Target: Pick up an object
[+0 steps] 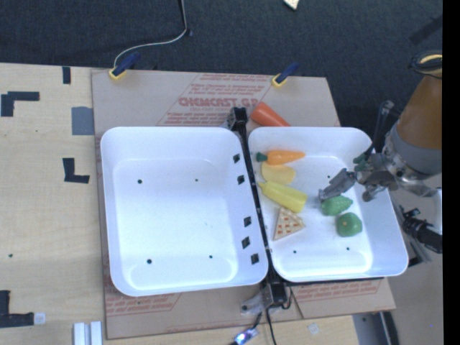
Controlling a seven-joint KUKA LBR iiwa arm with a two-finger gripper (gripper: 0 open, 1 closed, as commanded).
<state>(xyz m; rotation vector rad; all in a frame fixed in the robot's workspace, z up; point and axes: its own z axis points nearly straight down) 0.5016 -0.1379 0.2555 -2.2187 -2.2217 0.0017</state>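
Right bin [381, 264] is filled with a toy carrot [285, 156], corn cob [283, 195], pizza slice [287, 226] and two green pieces. Gripper [353, 185] is seen spread open above the upper green piece [335, 206], nothing grasped.

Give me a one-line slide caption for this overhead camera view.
The gripper hovers over the right bin, just above a green toy, with carrot, corn and pizza slice nearby.
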